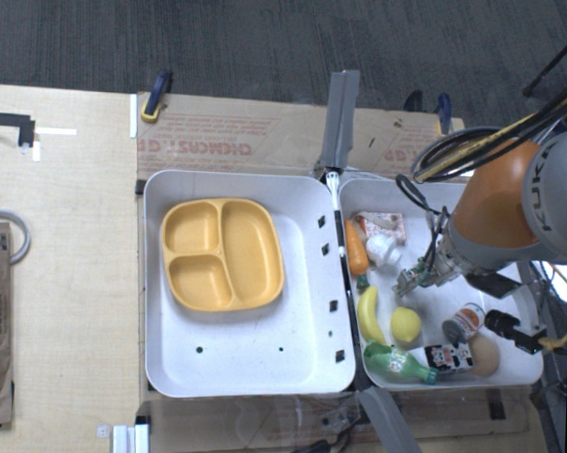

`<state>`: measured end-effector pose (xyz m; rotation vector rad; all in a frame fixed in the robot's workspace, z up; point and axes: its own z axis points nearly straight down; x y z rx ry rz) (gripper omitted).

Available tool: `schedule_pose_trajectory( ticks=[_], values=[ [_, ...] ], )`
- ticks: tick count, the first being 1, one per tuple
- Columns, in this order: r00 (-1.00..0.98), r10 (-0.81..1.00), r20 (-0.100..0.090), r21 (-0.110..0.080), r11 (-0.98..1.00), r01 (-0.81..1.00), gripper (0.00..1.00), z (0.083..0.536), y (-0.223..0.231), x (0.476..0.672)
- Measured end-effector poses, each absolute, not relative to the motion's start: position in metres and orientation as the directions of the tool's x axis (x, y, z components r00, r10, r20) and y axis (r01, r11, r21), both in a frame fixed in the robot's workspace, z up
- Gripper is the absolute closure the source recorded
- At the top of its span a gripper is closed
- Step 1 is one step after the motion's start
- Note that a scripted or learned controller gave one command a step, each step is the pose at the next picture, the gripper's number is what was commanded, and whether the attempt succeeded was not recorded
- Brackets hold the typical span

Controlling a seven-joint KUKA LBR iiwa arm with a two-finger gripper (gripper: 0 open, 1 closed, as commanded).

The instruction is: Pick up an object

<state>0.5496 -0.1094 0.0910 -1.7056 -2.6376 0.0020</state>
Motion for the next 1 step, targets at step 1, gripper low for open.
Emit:
schedule_pose_trajectory(
  ticks=[1],
  values=[
    [-0.564, 0.825, 0.001, -0.001, 0.564, 0.825, 1.00, 0.0912, -0.1064, 0.4770]
  ],
)
